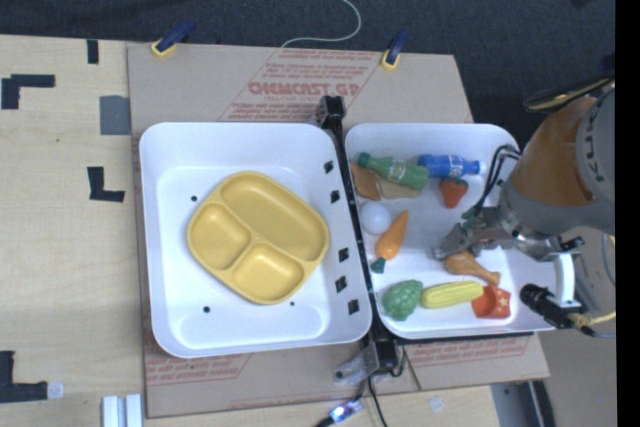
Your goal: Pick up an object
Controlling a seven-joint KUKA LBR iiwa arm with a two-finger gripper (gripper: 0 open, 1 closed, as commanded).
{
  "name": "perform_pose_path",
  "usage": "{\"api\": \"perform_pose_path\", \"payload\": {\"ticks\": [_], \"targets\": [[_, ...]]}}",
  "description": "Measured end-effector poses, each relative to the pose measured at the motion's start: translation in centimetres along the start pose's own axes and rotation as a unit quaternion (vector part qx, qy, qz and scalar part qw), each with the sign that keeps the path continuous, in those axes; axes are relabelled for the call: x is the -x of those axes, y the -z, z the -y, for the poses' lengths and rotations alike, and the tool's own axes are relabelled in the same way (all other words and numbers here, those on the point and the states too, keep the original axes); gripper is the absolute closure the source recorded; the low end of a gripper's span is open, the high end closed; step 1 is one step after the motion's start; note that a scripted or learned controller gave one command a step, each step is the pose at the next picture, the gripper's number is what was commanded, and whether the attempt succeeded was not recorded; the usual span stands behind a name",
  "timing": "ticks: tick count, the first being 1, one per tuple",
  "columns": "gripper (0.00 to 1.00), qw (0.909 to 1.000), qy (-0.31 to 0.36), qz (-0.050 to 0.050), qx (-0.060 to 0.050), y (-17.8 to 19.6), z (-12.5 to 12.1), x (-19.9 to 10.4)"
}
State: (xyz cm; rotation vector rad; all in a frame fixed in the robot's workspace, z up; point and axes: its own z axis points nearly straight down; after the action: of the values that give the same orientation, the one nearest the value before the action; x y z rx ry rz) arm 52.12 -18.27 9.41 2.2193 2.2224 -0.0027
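Observation:
The right bin (500, 137) holds several toy foods: a green bottle (395, 172), a blue bottle (445, 165), a small red piece (455, 192), a white ball (374, 217), a carrot (392, 233), a green leafy piece (403, 298), a corn cob (452, 294), a red pepper (492, 302) and a brown drumstick (472, 266). My gripper (460, 242) is low in this bin, just above the drumstick's upper end and right of the carrot. Whether it touches the drumstick I cannot tell.
A yellow divided plate (258, 237) lies in the left bin (160, 215). A black divider with clips (343, 215) runs between the bins. The grey and orange arm (560, 175) covers the right bin's right wall. A white cable (320, 5) lies behind the bins.

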Motion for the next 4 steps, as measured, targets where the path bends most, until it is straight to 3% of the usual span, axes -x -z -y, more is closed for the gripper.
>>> {"api": "perform_pose_path", "payload": {"ticks": [3, 4], "targets": [[1.0, 1.0, 0.0, -0.001, 0.001, 13.2, -0.6, -1.4], [1.0, 1.0, 0.003, -0.002, -0.001, 13.7, -2.0, -6.8]]}}
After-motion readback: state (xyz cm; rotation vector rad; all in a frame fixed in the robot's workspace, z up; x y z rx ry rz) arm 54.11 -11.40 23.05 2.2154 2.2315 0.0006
